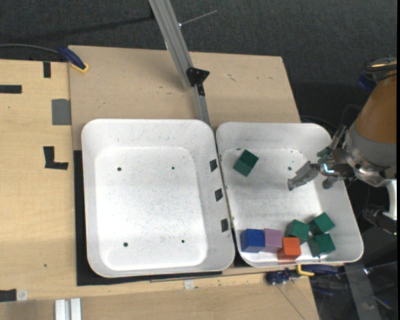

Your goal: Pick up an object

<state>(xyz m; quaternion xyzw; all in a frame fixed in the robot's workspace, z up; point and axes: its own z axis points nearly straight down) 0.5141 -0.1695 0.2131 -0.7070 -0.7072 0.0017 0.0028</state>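
Note:
The right bin [273, 133] holds several small cubes. A dark green cube [245, 162] lies alone near its upper left. Along the front wall sit a blue cube [253, 239], a lilac cube [273, 239] and an orange cube [291, 247], with three green cubes [321, 244] clustered at the front right corner. My gripper [310, 183] hangs over the right side of this bin, well right of the lone green cube and above the cluster. Its fingers are spread open with nothing between them.
The left bin [90, 179] lies beside the right one, its rim touching. A slanted metal bar [177, 39] runs down from the top to the bins' shared back corner. The arm's orange band [380, 115] is at the right edge.

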